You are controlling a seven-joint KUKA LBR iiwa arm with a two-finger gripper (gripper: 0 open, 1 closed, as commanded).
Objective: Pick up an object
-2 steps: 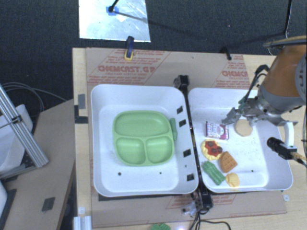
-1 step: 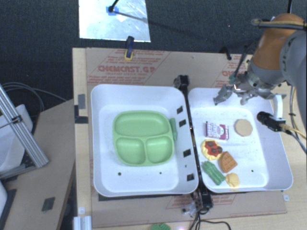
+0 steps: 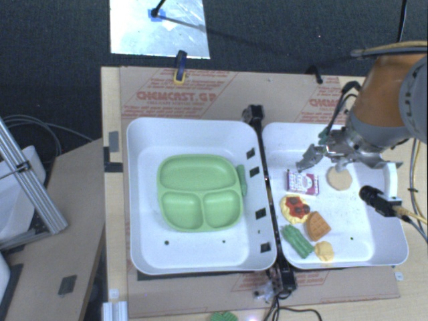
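Green pickle (image 3: 297, 241) lying diagonally, right bin (image 3: 388, 249), tool (image 3: 313, 158) above

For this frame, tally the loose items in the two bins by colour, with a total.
Green: 2, divided tray in the left bin, long green piece in the right bin
Pink and white: 1, packet
Beige: 1, round disc
Yellow and red: 1
Orange: 1
Yellow: 1
Total: 7
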